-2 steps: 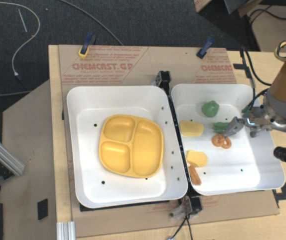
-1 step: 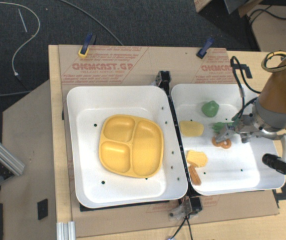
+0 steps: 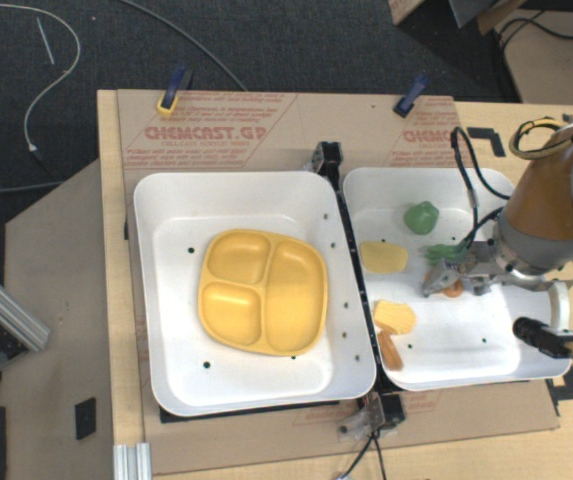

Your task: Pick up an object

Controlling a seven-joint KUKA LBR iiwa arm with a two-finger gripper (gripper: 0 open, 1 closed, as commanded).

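Note:
The arm reaches in from the right, and its gripper (image 3: 453, 276) is low in the middle of the right bin (image 3: 466, 353). A small orange piece (image 3: 452, 290) shows just under the gripper, and a dark green piece (image 3: 442, 253) sits at its upper left edge; whether either is held is unclear. A round green object (image 3: 422, 217) lies toward the back of the bin. A pale yellow piece (image 3: 383, 258) lies by the bin's left wall. Nearer the front, a yellow wedge (image 3: 395, 316) rests beside a brown-orange stick (image 3: 390, 350).
The left bin (image 3: 161, 268) holds a yellow divided plate (image 3: 263, 291). A black divider clamp (image 3: 327, 156) sits between the bins at the back. Black cables (image 3: 471, 183) hang over the right bin's back right. A black part (image 3: 541, 337) of the arm overhangs the front right rim.

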